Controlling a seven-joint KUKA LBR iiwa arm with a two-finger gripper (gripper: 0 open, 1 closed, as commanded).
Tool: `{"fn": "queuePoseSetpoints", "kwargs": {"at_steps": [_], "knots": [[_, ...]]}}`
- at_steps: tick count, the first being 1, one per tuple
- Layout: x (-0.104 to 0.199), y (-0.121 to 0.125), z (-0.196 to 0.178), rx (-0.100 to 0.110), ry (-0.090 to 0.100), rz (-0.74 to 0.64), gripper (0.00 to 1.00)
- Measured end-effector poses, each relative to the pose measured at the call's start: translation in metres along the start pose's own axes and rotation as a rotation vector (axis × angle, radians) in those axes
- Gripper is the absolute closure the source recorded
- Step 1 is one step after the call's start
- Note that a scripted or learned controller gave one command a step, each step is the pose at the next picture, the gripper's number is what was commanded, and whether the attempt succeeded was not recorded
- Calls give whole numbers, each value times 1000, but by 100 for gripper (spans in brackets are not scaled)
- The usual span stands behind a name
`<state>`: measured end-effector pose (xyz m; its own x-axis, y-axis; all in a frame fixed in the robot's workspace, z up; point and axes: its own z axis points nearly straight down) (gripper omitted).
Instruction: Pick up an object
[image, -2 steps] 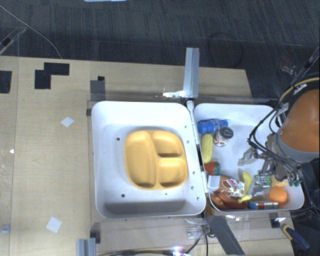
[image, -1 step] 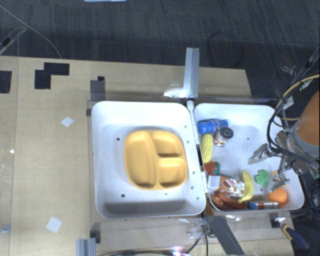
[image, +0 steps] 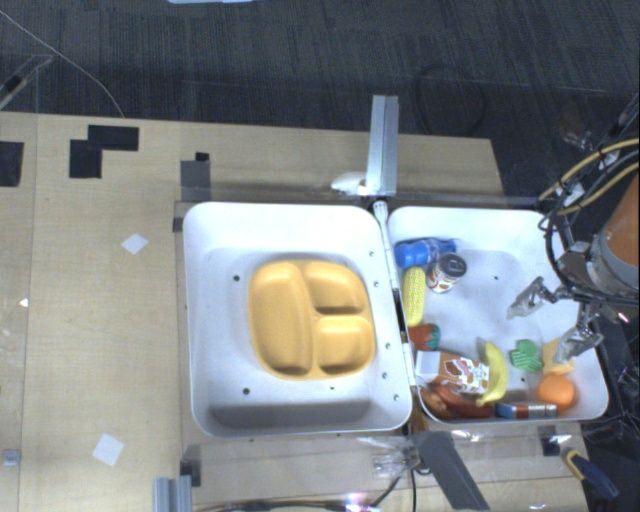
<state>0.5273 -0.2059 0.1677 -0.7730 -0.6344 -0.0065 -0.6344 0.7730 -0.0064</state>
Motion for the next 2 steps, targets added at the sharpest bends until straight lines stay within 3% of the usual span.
{"fn": "queuePoseSetpoints", "kwargs": {"at_steps": [1,2], "knots": [[10,9,6,-3,1,159,0],[10,9,6,-2,1,159,0]]}}
